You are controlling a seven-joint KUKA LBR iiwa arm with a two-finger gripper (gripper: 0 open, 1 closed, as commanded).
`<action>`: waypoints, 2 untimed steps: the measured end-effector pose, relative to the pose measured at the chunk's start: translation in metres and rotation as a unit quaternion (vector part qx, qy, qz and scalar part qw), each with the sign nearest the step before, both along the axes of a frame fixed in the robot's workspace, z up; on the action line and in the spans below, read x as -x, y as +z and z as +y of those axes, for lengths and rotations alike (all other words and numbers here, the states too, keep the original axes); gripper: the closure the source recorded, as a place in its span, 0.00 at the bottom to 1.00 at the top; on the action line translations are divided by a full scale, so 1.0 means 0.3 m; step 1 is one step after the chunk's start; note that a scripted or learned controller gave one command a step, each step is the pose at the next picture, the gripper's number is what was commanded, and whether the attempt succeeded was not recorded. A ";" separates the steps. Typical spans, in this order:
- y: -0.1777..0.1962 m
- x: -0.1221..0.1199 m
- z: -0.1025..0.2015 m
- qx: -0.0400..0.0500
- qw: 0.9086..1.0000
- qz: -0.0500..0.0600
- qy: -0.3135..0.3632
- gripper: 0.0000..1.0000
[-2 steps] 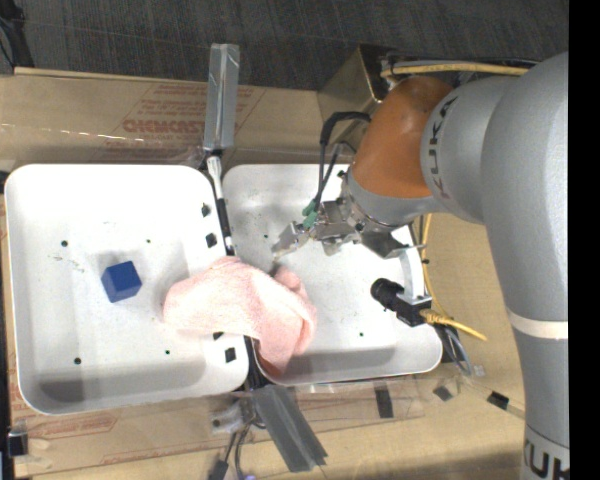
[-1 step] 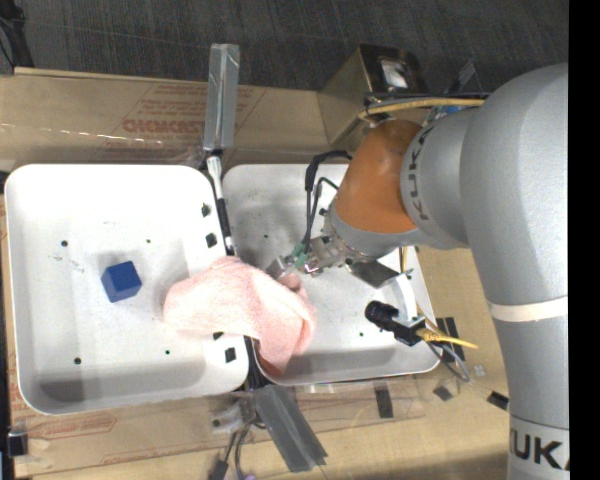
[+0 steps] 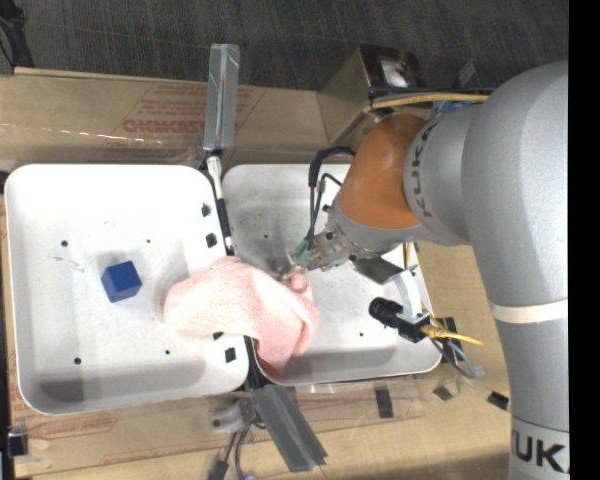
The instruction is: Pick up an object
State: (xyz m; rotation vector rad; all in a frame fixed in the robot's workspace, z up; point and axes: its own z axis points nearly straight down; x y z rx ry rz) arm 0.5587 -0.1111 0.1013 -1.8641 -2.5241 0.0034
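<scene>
Where brown cardboard (image 3: 80, 118) shows at the far left, the left bin (image 3: 40, 268) sits on it, white and shallow with rounded corners. A blue cube (image 3: 121, 280) rests on this bin's floor, a little left of its middle, apart from every wall, with a few small dark specks scattered around it. To the cube's right, near but not touching it, a pink cloth (image 3: 240, 308) lies crumpled in a heap. The cloth drapes over the rims where the two bins meet, part of it in the left bin's lower right corner and part in the right bin's lower left corner. Above the cloth, a grey strip (image 3: 223, 93) runs up from the gap between the bins across the cardboard. The right bin (image 3: 270, 193) has a scuffed, greyish floor, bare along its upper left part. The gripper (image 3: 305, 258) is low inside this bin, just beside the cloth's upper right edge. Whether it touches the cloth cannot be told, nor whether it is spread or closed, since the wrist covers it from above. The orange band (image 3: 375, 173) bulges above the wrist, over the bin's upper right part. The grey arm (image 3: 500, 198) takes up the right side, reaching in over the bin's right rim.
</scene>
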 end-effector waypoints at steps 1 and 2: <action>0.000 0.000 0.000 0.000 1.000 0.000 0.000 0.00; 0.033 -0.002 0.002 0.000 1.000 0.000 0.003 1.00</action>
